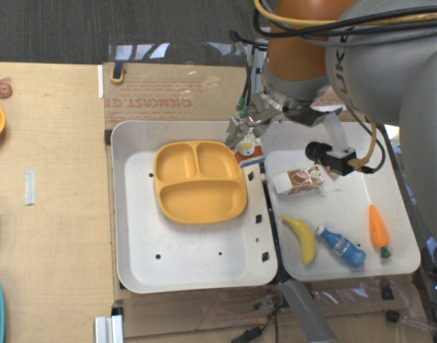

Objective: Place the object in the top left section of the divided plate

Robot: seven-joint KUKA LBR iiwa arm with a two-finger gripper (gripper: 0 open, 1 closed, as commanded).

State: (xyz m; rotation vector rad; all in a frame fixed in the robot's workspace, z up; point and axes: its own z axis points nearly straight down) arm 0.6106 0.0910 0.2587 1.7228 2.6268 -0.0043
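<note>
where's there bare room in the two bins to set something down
Left bin: broad bare floor below the yellow divided plate, and a strip along its left. The plate's sections look bare too. Right bin: crowded with carton, banana, blue bottle and carrot; the claw hangs at the shared edge.

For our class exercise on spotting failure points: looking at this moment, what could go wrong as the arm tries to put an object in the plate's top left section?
1. The hand hovers over the rims between the two bins, at the plate's top right corner. A release here would likely land in the wrong section or outside the plate.
2. The small object under the hand is partly hidden, so the grip cannot be confirmed; it might slip.
</note>
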